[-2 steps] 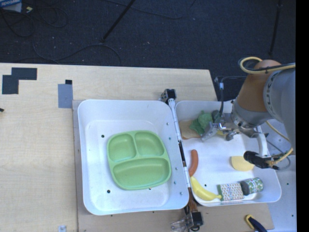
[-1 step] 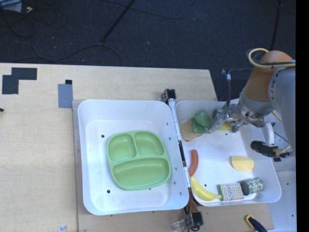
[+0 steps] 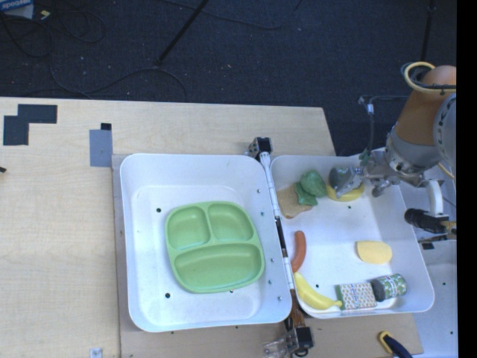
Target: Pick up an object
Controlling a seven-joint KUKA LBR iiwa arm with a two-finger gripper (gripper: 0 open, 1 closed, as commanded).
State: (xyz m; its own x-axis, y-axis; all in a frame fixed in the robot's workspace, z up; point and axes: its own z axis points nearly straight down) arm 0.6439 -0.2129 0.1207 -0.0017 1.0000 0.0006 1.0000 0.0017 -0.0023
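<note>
**Camera view: arm low over the right bin's far edge**

Camera view shows us the arm (image 3: 421,121) reaching in from the right, its orange band high near the frame edge and the grey wrist bent down toward the far rim of the right bin (image 3: 417,286). The gripper (image 3: 349,183) sits at the end of that reach, pointing leftward over the bin's upper part. We see a small yellow object (image 3: 352,193) right under its tip, touching or nearly touching it, but we cannot tell whether the tool is spread or closed, nor whether it grips anything.

Just left of the tip lies a green leafy toy (image 3: 311,186), resting partly on a tan slice (image 3: 289,200) by the divider. Farther down the same bin we find a red sausage (image 3: 299,249), a banana (image 3: 316,294), a yellow oval piece (image 3: 374,252) and a small bottle (image 3: 373,290) lying on its side near the front wall.

The left bin (image 3: 141,200) carries a green divided plate (image 3: 215,245), flat and roughly centred.
</note>
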